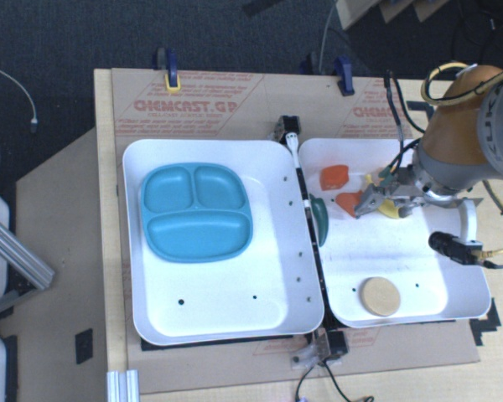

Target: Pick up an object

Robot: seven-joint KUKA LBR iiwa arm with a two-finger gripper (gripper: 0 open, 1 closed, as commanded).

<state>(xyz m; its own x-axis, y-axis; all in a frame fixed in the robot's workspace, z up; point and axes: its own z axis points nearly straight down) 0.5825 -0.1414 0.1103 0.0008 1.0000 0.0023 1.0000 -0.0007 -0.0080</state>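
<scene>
The arm reaches in from the right over the right bin (453, 304), its gripper (370, 203) low in the bin's upper half. The 2 fingers (365, 207) point left and slightly down, their tips just beside an orange wedge-shaped piece (347, 203) and seemingly touching its right edge; whether they are apart or clamped on it I cannot tell. An orange block (334, 176) lies just above that piece, apart from the fingers. A yellow object (391, 210) sits under the wrist, partly hidden. A dark green item (318, 219) rests against the bin's left wall, and a tan disc (380, 296) lies near the front edge. The left bin (235, 300) holds 1 blue divided plate (197, 212).
</scene>
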